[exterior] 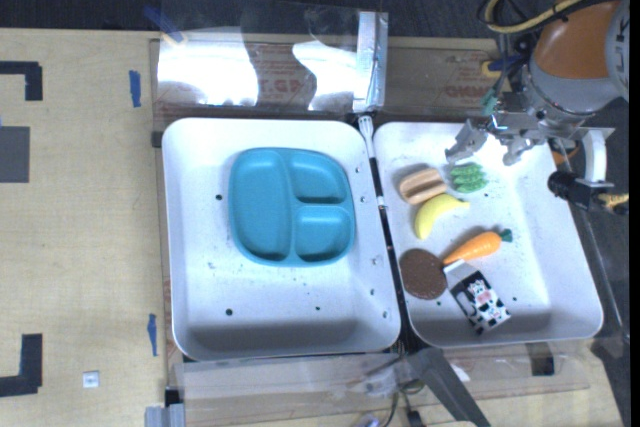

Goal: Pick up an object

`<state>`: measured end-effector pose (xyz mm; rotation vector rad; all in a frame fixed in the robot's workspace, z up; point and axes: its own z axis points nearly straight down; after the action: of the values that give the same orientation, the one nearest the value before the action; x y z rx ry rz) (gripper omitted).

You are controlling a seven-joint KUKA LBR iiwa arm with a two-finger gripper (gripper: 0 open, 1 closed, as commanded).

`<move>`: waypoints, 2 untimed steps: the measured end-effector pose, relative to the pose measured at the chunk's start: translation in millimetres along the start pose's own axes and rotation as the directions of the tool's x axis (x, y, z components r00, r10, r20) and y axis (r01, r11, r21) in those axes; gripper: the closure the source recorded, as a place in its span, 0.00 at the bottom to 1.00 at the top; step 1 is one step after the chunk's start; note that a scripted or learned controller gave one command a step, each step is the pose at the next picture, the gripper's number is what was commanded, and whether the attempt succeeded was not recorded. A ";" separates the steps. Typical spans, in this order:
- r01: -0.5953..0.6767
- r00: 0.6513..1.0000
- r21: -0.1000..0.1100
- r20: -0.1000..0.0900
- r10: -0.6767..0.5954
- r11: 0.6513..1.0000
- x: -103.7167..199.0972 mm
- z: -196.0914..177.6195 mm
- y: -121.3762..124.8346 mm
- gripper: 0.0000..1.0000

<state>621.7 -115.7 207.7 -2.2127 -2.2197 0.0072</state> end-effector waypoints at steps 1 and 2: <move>0.143 0.990 -0.010 0.003 -0.143 0.990 -20.6 121.2 -41.6 0.00; 0.165 0.986 -0.009 0.003 -0.165 0.986 -28.1 122.2 -140.5 0.00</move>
<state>480.3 -144.0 86.6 -2.0267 -2.4009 -0.0023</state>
